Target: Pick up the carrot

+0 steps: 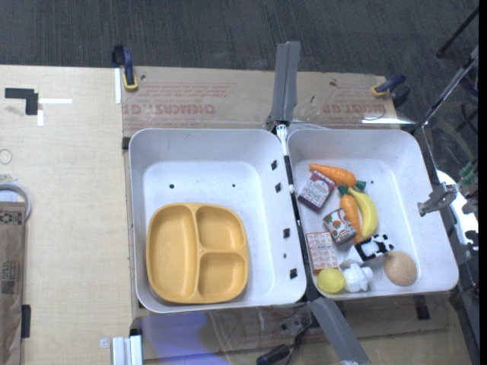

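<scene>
Even, diffuse overhead light is falling across the scene, keeping it bright without harsh glare. The two shallow white plastic bins (228,139) are reading near overexposed, their walls washing out detail. A soft shadow is pooling under the yellow divided plastic plate (198,251). The dark grey carpet (228,14) is staying dim. Focus is holding fairly sharp, though fine detail is looking slightly grainy.

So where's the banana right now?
In the camera view, the banana lies in the right bin, mid-bin, pressed against a small carrot on its left, below the larger carrot.
</scene>
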`<state>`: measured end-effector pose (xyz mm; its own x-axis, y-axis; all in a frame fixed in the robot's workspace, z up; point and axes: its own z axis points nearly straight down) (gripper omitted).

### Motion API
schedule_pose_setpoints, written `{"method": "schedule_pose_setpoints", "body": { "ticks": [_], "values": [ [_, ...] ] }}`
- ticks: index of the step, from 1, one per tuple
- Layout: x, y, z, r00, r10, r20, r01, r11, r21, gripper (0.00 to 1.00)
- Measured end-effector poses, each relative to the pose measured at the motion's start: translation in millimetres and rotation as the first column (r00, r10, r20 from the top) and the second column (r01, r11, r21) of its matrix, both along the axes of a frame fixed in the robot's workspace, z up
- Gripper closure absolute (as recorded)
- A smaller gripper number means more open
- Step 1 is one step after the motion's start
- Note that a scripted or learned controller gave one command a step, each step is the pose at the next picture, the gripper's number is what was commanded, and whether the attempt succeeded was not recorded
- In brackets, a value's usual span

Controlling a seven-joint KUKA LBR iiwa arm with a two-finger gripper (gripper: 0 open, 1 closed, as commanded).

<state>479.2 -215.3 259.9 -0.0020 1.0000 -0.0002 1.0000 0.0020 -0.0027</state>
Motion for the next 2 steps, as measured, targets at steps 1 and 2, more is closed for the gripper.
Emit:
{"method": "schedule_pose_setpoints", "body": {
  "ticks": [1,2],
  "values": [
    [41,106,-164,0.958,0.286,0.006,-0.286,0.958,-0.001,0.0],
    [43,105,-152,0.959,0.283,0.01,-0.283,0.959,-0.003,1.0]
  ]
}}
